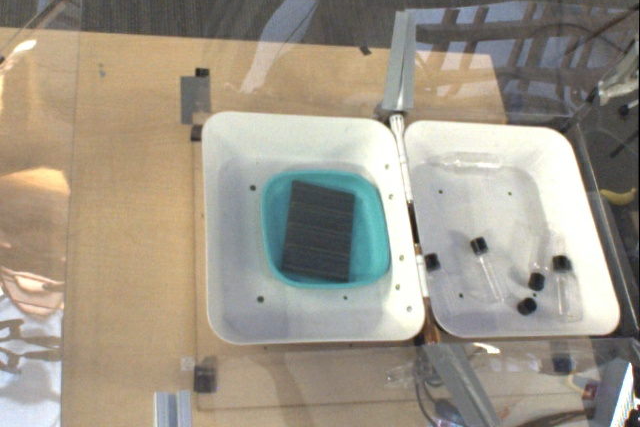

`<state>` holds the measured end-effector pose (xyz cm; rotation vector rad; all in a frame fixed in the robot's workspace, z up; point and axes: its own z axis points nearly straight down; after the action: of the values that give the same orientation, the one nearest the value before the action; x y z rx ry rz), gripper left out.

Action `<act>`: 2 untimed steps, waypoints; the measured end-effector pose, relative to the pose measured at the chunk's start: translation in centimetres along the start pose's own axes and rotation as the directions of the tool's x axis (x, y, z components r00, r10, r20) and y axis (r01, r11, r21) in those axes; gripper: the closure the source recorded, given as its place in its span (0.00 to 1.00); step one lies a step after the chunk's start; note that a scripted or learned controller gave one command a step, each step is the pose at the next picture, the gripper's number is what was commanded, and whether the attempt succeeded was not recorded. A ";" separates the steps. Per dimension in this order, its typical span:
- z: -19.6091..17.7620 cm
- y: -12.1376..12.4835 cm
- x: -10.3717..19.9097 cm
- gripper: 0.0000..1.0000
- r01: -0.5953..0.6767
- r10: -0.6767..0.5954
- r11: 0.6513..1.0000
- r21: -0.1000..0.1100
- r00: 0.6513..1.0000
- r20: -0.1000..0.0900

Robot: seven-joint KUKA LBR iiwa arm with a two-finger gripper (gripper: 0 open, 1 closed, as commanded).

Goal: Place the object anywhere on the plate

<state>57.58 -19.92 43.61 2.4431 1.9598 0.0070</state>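
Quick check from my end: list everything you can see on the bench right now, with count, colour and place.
bins: two, white, side by side on the bench
plate: one, teal, squarish, in the left bin
ridged block: one, dark grey, lying on the plate
clear vials: about three, transparent with black caps, lower part of the right bin
loose black cap: one, near the right bin's left edge
bench: one, light wood

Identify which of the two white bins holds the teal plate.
The left bin: the teal plate sits in it with a dark ridged block on top. The right bin holds small black-capped clear vials.
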 end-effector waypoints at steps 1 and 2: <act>-0.1 -3.8 -0.5 0.00 -0.135 0.135 0.991 0.001 0.991 -0.001; 0.0 -2.1 -0.3 0.00 -0.226 0.226 0.974 0.001 0.974 0.000</act>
<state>55.45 -19.76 43.62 2.6512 1.6706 0.0083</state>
